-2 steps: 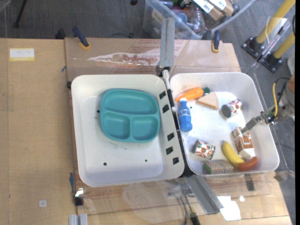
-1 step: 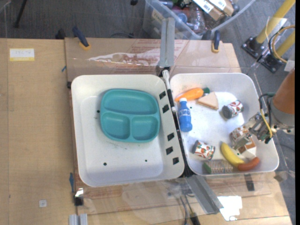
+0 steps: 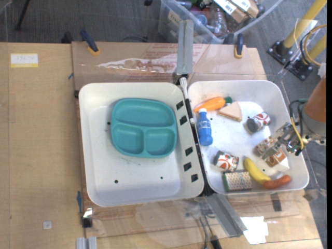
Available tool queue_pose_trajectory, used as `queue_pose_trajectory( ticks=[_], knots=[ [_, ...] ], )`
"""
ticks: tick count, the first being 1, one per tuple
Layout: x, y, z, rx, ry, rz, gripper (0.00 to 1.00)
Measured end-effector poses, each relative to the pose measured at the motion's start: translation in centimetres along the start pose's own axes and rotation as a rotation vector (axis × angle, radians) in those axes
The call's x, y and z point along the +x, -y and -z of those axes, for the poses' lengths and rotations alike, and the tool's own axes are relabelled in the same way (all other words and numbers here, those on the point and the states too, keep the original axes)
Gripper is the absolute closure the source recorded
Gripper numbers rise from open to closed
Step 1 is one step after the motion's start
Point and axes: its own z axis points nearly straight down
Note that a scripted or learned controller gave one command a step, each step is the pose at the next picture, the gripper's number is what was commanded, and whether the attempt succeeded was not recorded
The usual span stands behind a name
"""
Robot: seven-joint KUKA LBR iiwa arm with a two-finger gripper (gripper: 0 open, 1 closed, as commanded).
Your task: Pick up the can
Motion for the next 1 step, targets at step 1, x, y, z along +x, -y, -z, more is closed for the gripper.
queue_pose_trajectory(
  ticks=[1],
  knots=[
    [1.51, -8.28, 14.03, 0.012, -0.015, -0.021, 1.00]
  ],
)
